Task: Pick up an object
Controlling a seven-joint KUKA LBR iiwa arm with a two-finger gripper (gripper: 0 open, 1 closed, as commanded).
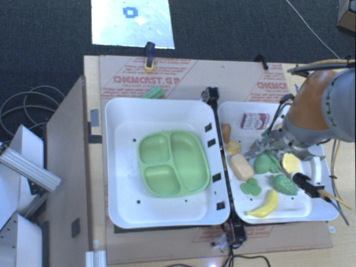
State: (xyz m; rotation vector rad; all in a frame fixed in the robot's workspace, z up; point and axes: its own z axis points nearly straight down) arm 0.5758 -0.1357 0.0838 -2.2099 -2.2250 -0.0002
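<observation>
The right bin [317,211] holds several toy foods. Among them are a red and white can [255,120], a tan block [241,166], a yellow banana [264,206], a green leafy piece [266,163], a broccoli [285,184] and a yellow round piece [290,162]. My gripper [260,147] is low inside this bin, just above the green leafy piece and to the right of a small yellow chunk [233,148]. The arm's orange band [308,102] is above it to the right. Nothing can be seen held in the gripper.
In the left bin [119,127] lies a green divided plate [172,163]. An orange piece [226,130] and a small green piece [250,187] also lie in the right bin. A black divider [219,149] runs between the bins. Cables hang by the arm at the right.
</observation>
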